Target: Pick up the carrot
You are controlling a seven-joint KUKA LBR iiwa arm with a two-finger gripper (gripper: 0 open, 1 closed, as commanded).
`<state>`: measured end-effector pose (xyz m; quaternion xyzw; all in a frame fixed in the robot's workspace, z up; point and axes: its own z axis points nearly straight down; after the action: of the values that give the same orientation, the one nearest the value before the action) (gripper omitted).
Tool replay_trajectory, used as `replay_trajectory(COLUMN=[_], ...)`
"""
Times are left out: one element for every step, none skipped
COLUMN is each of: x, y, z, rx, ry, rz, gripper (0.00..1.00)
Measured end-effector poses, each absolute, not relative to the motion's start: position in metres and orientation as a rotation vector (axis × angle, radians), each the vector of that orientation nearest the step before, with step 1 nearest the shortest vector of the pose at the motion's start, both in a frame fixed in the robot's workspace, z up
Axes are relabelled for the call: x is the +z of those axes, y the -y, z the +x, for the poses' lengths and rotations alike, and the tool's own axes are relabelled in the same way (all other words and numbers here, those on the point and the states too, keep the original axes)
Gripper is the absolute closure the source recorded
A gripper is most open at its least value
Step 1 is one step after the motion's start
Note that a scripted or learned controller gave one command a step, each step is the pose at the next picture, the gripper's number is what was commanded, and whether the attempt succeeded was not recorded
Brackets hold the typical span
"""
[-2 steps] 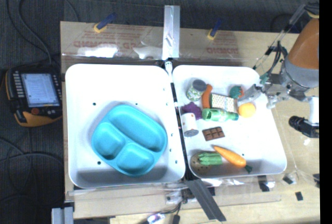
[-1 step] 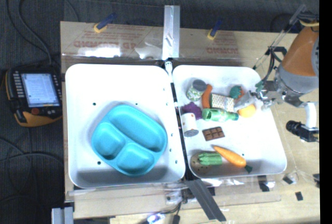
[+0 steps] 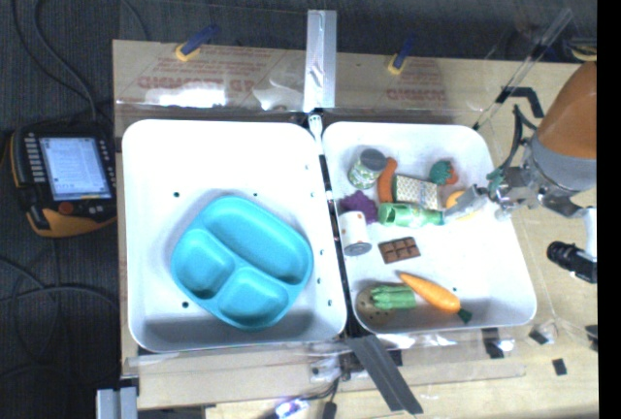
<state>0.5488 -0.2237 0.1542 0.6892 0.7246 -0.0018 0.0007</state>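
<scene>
Right, starting at the counter's (image 3: pixel 543 78) front edge: the carrot (image 3: pixel 430 291) lies in the right bin (image 3: pixel 505 262), close to that bin's front wall, orange body slanting with its tip toward the front right corner. Just beside it, touching on the left, sits a green vegetable toy (image 3: pixel 391 298) on a tan disc. Moving back a touch, a small brown chocolate-bar piece (image 3: pixel 398 249) lies flat in the middle of the bin, and a white cylinder (image 3: pixel 354 232) rests near the divider, with a purple toy (image 3: pixel 356 205) just behind it. Over in the left bin (image 3: pixel 155 165), a blue divided tray (image 3: pixel 243 259) sits tilted toward the front. Farther back in the right bin there's a cluster: a green bottle (image 3: pixel 412 214) on its side, a grey grater-like piece (image 3: pixel 417 189), an orange sausage shape (image 3: pixel 387 178), a round tin (image 3: pixel 368 167) and a teal toy (image 3: pixel 442 172). The end effector (image 3: pixel 475 199) reaches in over the right bin's right edge, beside that cluster and well apart from the carrot; I cannot tell whether it is released or clenched. Behind it, the grey arm (image 3: pixel 568 131) with its orange band sits at the counter's right edge.
</scene>
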Motion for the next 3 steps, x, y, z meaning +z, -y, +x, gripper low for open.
replay_trajectory(x=[0.099, 0.097, 0.107], y=[0.214, 0.215, 0.218], z=[0.596, 0.597, 0.597], rx=[0.017, 0.005, 0.001], ry=[-2.254, -2.403, -2.395], rz=[2.185, 2.031, 2.029], gripper=[0.00, 0.00, 1.00])
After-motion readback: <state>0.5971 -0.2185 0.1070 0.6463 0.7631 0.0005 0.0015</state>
